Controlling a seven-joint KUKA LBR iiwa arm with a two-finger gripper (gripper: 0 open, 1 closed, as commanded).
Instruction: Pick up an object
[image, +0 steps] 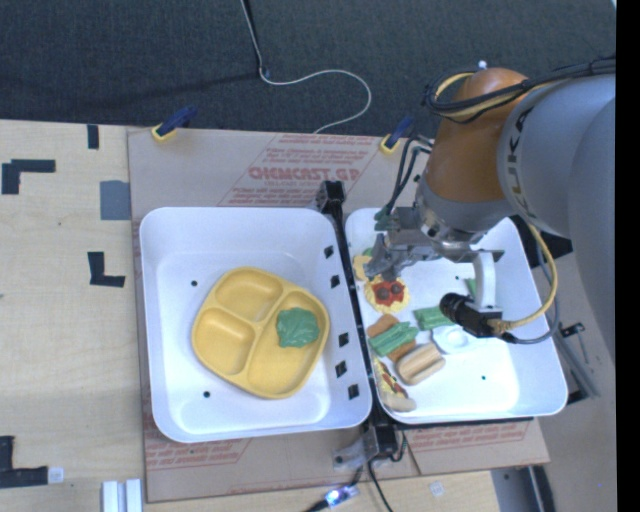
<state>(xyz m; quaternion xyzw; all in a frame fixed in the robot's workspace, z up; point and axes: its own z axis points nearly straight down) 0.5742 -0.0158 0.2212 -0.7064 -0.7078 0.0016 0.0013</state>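
Hand (385, 262) low over right bin (520, 395), above pizza toy (387, 293); grip state unclear, cannot tell. Risk: crowded toy food, hand nudges neighbours, grasp slips.

1. The bench (60, 330) has a pale wooden top with black marks, lying well to the left of the gripper (385, 262).
2. A brown cardboard sheet (290, 175) with red print lies on it, beneath the gripper.
3. The left white bin (165, 300) sits on the sheet, beside the gripper.
4. The right white bin (520, 385) sits directly under the gripper, touching its neighbour.
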